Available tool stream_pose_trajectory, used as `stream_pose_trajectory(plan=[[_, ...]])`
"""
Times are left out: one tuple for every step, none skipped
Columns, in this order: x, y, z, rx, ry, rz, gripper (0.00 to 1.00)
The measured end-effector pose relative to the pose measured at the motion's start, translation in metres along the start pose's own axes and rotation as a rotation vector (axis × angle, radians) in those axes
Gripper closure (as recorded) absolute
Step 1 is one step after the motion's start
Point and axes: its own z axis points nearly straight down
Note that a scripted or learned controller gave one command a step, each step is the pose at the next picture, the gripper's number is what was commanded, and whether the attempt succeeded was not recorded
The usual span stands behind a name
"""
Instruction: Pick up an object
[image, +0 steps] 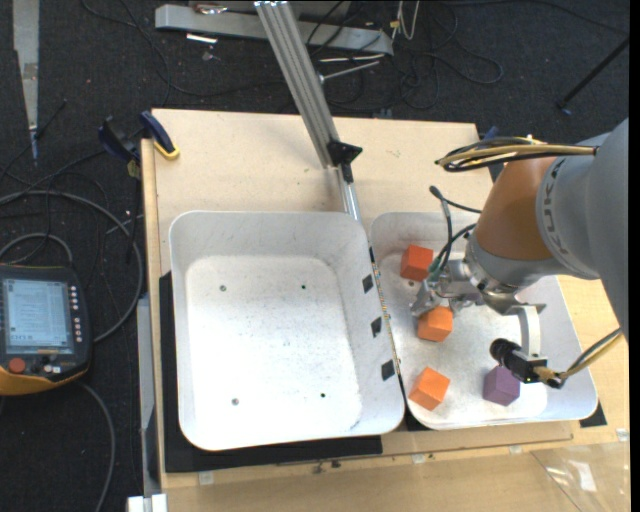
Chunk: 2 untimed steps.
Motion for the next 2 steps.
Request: stream_pose_trajectory(plan=[[0.088,0.059,-0.095,-0.009,0.002,-0.012,1.0],[0.167,0.057,-0.089,0.002,0.002,-0.011,1.0]])
